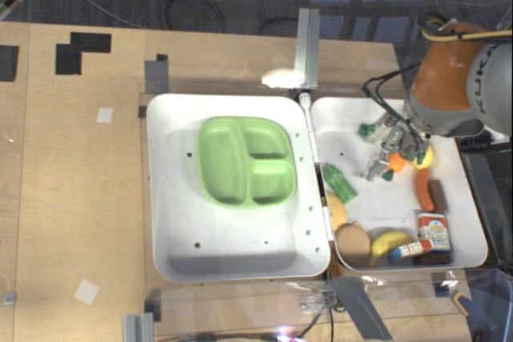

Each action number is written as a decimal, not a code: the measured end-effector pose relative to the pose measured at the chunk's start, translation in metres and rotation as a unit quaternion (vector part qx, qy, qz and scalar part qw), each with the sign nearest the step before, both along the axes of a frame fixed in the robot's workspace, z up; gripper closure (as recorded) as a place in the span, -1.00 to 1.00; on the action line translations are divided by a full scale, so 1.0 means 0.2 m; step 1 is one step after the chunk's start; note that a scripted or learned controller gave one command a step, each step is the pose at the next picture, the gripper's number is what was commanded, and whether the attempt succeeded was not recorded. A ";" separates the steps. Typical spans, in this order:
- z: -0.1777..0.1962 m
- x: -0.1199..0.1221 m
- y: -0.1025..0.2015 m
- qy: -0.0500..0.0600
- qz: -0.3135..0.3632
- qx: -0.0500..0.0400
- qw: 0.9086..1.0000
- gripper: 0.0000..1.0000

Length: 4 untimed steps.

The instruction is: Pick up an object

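My gripper [383, 164] hangs low over the upper middle of the right bin [473, 208], at the end of the grey arm with its orange band [439, 80]. A small orange object [395, 165] lies right at the gripper's tip, and I cannot tell whether it is gripped. A yellow piece [425, 158] sits just to its right. Just up and left of the gripper lies a teal object [368, 130]. In the same bin are a red sausage [426, 193], a green packet [341, 185], a brown round item [353, 239], a banana [388, 241] and a red-and-white carton [434, 231].
The left bin [172, 172] holds a green divided tray [245, 160]. A metal post [307, 52] stands behind the ridge between the bins. Cables [383, 88] loop off the arm at the right bin's far edge. Wooden bench top [72, 172] spreads to the left.
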<state>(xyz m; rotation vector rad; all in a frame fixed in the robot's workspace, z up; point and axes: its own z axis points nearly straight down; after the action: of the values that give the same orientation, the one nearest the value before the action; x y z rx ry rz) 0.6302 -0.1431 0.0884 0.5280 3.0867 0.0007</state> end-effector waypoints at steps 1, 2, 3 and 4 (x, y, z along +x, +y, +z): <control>0.00 -0.14 0.03 -0.001 -0.020 0.000 1.000 -1.00; 0.19 -0.13 -0.18 -0.002 -0.038 -0.001 0.999 -1.00; 0.00 -0.12 -0.09 -0.002 -0.037 -0.001 0.999 -1.00; 0.00 -0.23 -0.08 -0.002 -0.123 0.001 0.992 -1.00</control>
<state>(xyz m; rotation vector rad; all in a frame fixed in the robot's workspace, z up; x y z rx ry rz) 0.5840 -0.1599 0.0892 0.9037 2.9946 0.0026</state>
